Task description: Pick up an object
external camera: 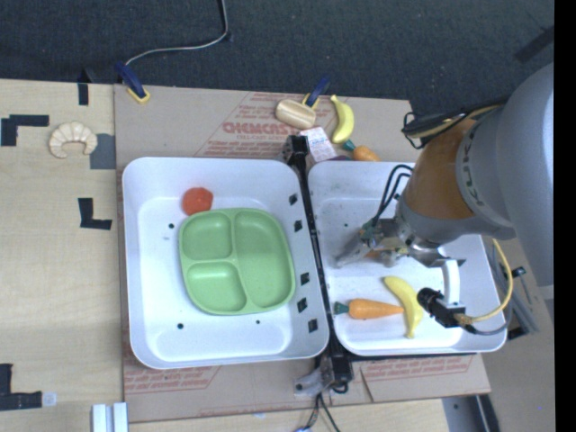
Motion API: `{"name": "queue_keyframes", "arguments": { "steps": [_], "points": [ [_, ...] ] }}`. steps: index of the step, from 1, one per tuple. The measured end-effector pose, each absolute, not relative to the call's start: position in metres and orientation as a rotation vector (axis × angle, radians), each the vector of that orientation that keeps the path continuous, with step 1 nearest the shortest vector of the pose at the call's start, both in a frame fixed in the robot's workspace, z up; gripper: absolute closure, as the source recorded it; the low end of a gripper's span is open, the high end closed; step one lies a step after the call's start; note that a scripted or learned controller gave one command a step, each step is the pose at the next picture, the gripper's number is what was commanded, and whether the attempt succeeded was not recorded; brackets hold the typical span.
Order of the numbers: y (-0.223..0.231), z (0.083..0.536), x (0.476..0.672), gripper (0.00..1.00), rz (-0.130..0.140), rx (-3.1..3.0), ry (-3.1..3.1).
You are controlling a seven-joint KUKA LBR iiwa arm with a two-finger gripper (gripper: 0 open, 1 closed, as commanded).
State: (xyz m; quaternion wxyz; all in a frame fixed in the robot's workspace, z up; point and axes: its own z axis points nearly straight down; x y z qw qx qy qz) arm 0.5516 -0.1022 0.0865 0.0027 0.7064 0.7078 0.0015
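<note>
The grey arm with its orange band (441,183) bends down from the right edge into the right-hand white bin (360,192), its gripper (364,248) low at centre-right above an orange plastic carrot (371,310) and a yellow plastic banana (405,302); whether the claw is open or closed, I cannot tell.

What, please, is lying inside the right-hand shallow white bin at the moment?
In the right-hand shallow white bin lie an orange plastic carrot and a yellow plastic banana. The arm's end effector reaches in; the bin floor beneath the arm is covered.

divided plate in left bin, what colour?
Light green, clearest in the camera view: the divided plate sits in the left bin.
</note>
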Motion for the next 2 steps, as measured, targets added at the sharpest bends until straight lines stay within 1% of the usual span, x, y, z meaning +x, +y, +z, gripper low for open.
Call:
{"name": "queue_keyframes", "arguments": {
  "steps": [1, 2],
  "points": [
    [-0.122, 0.093, 0.501, 0.00, -0.003, 2.223, 2.222],
    [-0.109, 0.087, 0.573, 0.00, 0.004, 2.216, 2.220]
  ]
}}
